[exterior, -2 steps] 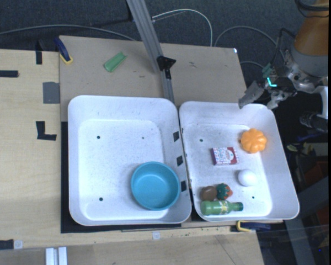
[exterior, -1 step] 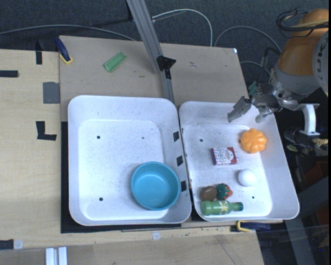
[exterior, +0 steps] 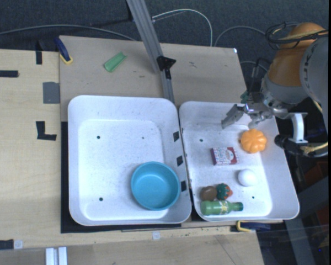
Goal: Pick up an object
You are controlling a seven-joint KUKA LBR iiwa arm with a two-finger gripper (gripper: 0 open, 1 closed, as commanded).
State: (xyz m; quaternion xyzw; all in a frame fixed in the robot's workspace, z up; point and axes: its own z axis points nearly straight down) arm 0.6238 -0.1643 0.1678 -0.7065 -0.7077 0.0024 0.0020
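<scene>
Green bottle (exterior: pixel 222 207): a small green plastic bottle lying on its side against the near wall of the right white bin (exterior: pixel 281 203). From above the wall would crowd one of my fingers, so I judge it a poor first choice.
Brown and green pair: a small brown rounded toy (exterior: pixel 209 192) touches a small green rounded toy (exterior: pixel 224 191), both just behind the bottle. Closing on one would likely shove the other or lift neither.
White ball (exterior: pixel 246 177): a smooth white ball sitting apart from the rest. I judge it would roll off if I close off-centre.
Red box (exterior: pixel 223 156): a small red and white carton lying flat mid-bin, low to the floor. My fingers could scrape the bin before they catch its sides.
Orange pumpkin (exterior: pixel 253 140): a ribbed orange toy pumpkin in the far right part of the bin, the candidate closest to me.
Jaws (exterior: pixel 240 114): spread open with nothing between them, over the far end of the right bin, just beyond the pumpkin and not touching it. If I drop straight down from here I judge I would close on bare floor.
Blue bowl (exterior: pixel 154 185): a round blue plastic bowl in the left white bin (exterior: pixel 88 148), well away from me.
Green block (exterior: pixel 114 62): a small green piece on the tabletop (exterior: pixel 209 70) beyond the bins.
</scene>
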